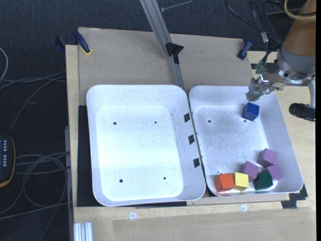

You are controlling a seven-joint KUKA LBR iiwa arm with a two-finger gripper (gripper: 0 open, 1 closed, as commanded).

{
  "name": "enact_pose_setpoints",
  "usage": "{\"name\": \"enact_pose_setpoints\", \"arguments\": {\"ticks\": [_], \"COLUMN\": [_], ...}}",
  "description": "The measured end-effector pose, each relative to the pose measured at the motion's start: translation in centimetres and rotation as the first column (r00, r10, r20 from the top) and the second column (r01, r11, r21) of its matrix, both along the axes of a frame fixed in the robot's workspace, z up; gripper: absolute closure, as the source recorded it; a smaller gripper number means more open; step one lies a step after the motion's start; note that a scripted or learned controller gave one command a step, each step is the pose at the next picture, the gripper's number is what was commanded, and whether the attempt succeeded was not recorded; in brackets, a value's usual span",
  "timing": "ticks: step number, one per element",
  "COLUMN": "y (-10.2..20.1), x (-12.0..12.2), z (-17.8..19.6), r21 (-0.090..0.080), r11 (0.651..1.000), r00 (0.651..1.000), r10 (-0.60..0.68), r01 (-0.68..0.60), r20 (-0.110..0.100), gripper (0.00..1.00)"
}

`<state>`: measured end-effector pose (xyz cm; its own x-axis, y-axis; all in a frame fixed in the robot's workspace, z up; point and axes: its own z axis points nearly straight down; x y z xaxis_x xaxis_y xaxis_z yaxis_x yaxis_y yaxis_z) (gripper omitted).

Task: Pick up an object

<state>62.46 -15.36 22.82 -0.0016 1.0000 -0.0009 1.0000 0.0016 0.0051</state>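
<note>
The gripper (255, 95) hangs just above the blue cube (250, 111) near the right bin's (220, 97) far edge; whether its fingers are apart I cannot tell.

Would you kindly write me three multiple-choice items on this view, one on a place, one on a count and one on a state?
1. Which bin holds the blocks?
A. the left bin
B. the right bin
C. both bins

2. How many purple blocks lie in the near corner cluster?
A. one
B. three
C. five

3. How does the blue block stand relative to the other blocks?
A. stacked on the orange one
B. touching the yellow one
C. apart, alone at the far end

Answers:
1 B: every block lies in the right bin.
2 B: three purple blocks sit beside the orange block, yellow block and green block.
3 C: the blue block sits alone just below the gripper.
</note>
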Motion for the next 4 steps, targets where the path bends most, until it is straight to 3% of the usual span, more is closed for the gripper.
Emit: {"name": "enact_pose_setpoints", "arguments": {"ticks": [2, 4], "y": [11.3, 21.5], "x": [-0.4, 1.3], "z": [-1.1, 0.1], "r21": [0.004, 0.003], "r11": [1.000, 1.000], "r00": [1.000, 1.000], "r10": [0.005, 0.005], "r01": [-0.005, -0.005], "r20": [-0.007, -0.003], "gripper": [1.00, 1.00]}}
